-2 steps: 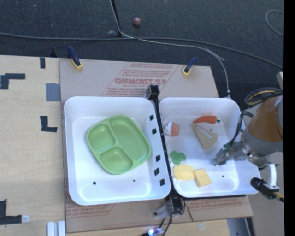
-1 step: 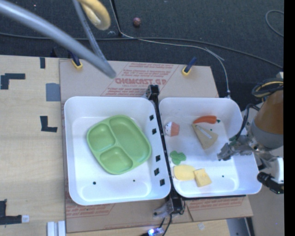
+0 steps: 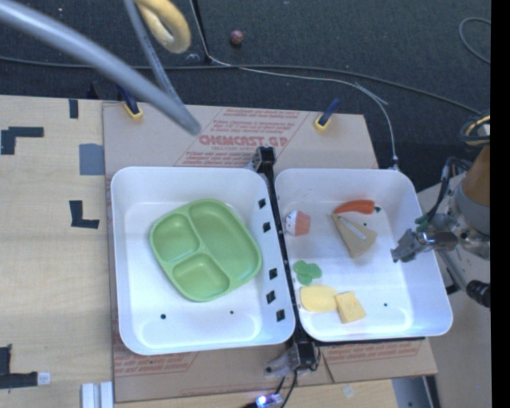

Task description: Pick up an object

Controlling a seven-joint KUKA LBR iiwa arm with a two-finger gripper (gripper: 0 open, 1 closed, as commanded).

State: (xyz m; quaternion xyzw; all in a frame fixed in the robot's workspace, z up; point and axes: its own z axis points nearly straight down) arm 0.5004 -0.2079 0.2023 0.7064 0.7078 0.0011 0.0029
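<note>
Two shallow white bins sit side by side on a cardboard sheet (image 3: pixel 255 131) on the desk (image 3: pixel 48 239), split by a black divider strip (image 3: pixel 275 239). Left bin (image 3: pixel 131 319) holds a green three-compartment plate (image 3: pixel 205 249), lying flat near the bin's middle, tilted diagonally. Right bin (image 3: pixel 414 315) holds the pickable objects: an orange carrot-like piece (image 3: pixel 355 206) near the far wall, a tan wedge (image 3: pixel 355 237) just below it and touching or almost touching it, a small orange-and-white item (image 3: pixel 297 223) close to the divider, a green leafy piece (image 3: pixel 307 272) lower down beside the divider, a yellow round piece (image 3: pixel 318 300) under that, and a yellow block (image 3: pixel 349 307) just beside the round one, touching or nearly so. The gripper (image 3: pixel 406 249) is at the right bin's right wall, about level with the tan wedge, apart from every object; arm body (image 3: pixel 478 199) comes in from the right, off the bin. Cannot tell whether the jaws are apart or together: they are dark and small at the rim, nothing visibly between them. Two yellow-and-blue clamps (image 3: pixel 325 119) pin the cardboard's far edge. A grey pole (image 3: pixel 103 56) crosses the upper left, a yellow ring-shaped item (image 3: pixel 163 24) near its top. A thin cable (image 3: pixel 351 84) runs across the dark floor behind.
</note>
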